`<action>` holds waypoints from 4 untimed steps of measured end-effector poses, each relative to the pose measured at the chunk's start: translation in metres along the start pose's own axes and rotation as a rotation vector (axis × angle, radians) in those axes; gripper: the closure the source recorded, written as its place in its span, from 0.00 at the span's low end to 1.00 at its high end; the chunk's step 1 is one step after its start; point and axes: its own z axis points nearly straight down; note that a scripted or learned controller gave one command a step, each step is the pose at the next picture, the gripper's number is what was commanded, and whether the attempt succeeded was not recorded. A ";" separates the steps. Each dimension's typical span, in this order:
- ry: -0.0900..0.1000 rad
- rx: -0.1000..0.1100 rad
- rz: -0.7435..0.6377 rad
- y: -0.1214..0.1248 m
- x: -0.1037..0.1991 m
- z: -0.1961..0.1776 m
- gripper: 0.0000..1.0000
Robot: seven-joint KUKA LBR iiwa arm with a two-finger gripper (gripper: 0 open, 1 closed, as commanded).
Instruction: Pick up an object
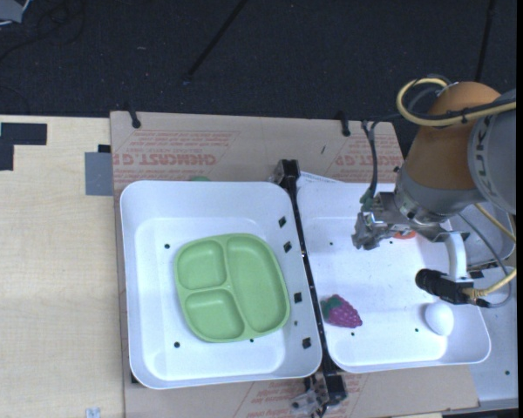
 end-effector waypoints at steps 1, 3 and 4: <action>0.000 0.000 -0.003 0.000 -0.001 -0.036 1.00; 0.001 0.006 -0.006 -0.006 0.111 -0.029 1.00; 0.002 0.004 -0.008 -0.006 0.168 -0.036 1.00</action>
